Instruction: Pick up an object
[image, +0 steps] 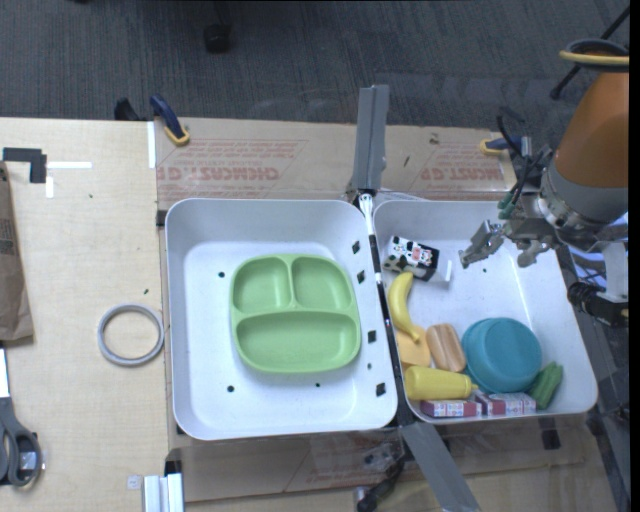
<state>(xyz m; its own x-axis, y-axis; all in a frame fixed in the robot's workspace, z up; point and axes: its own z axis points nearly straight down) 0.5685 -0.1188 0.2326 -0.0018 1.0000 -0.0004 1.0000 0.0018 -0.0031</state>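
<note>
At the near edge of the right white bin (560, 405) lies a flat red-and-white printed carton (478, 406), its long axis running left to right; its lettering is too small to read. Just behind it sit a yellow plastic bottle-shaped toy (437, 381) lying on its side, a green pickle-like toy (547, 384), and a round teal bowl (502, 353) set upside down. Left of the bowl is a tan hot-dog bun toy (446, 346), touching a yellow banana (401, 303) whose long axis runs near to far along the bin's left wall, its tip pointing away. Farther back lies a small black-and-white patterned object (415, 257), perhaps a toy animal, though the view is too coarse to be sure.

The tool (508, 240) hangs over the far right part of this bin, above bare floor, with a narrow gap between its dark fingers and nothing between them. The piled things lie nearer and to its left, well apart from it.

The left white bin (190, 330) holds a light green three-compartment plastic plate (295, 313). On the tabletop (70, 260) left of it rests a grey tape ring (131, 333). Behind the bins, a cardboard sheet (250, 165) bears mirrored red print, not clearly legible.
</note>
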